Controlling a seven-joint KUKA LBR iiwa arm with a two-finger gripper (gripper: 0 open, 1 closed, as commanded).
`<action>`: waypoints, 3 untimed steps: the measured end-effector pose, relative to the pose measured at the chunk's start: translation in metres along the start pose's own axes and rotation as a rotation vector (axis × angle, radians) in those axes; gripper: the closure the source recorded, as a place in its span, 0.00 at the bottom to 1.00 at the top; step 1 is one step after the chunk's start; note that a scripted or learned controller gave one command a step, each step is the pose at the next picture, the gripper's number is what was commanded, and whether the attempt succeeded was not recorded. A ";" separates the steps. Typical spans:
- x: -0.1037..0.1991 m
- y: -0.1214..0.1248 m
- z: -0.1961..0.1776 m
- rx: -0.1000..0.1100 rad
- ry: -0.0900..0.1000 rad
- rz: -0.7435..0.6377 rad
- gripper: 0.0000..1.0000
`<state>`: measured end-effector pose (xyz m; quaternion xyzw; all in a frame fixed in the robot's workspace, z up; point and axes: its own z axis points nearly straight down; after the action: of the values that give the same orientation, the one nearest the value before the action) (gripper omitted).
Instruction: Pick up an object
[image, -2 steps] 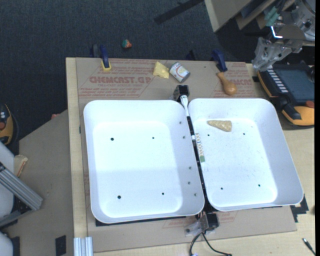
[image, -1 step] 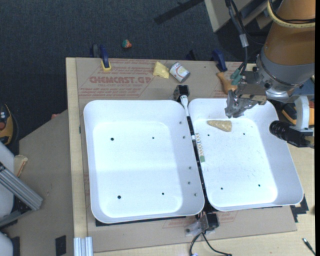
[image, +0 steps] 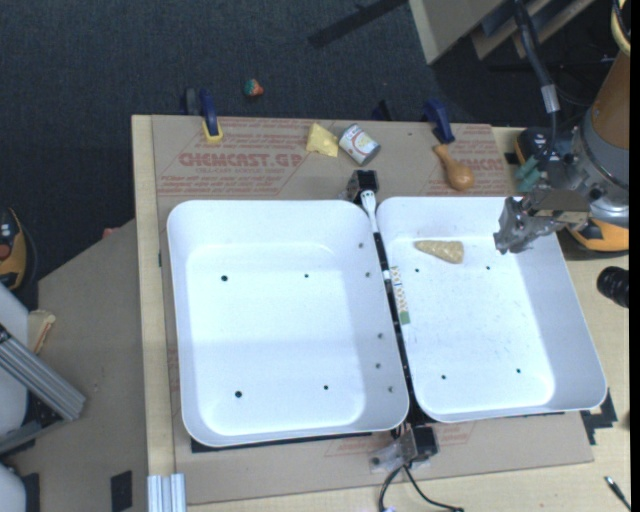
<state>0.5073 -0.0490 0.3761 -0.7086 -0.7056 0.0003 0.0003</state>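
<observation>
A tan wedge-shaped piece (image: 441, 250) lies in the right bin (image: 500, 330), near its far edge. My gripper (image: 509, 238) hangs over the same bin's far right part, a short way to the right of the wedge and apart from it. Nothing shows between its fingers.
The left bin (image: 280, 320) sits beside the right one, with a black strip (image: 385, 290) along the seam. Behind the bins on the board lie a yellow piece (image: 322, 141), a small white box (image: 359, 144) and a brown wooden piece (image: 454, 168). Blue clamps (image: 209, 112) hold the board's far edge.
</observation>
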 end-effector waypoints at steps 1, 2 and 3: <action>0.051 -0.028 -0.141 -0.021 0.002 -0.011 1.00; 0.102 -0.002 0.001 0.014 -0.001 -0.010 1.00; 0.149 -0.029 -0.151 -0.020 0.006 -0.011 1.00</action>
<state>0.4787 0.0999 0.5272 -0.7046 -0.7096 -0.0088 -0.0045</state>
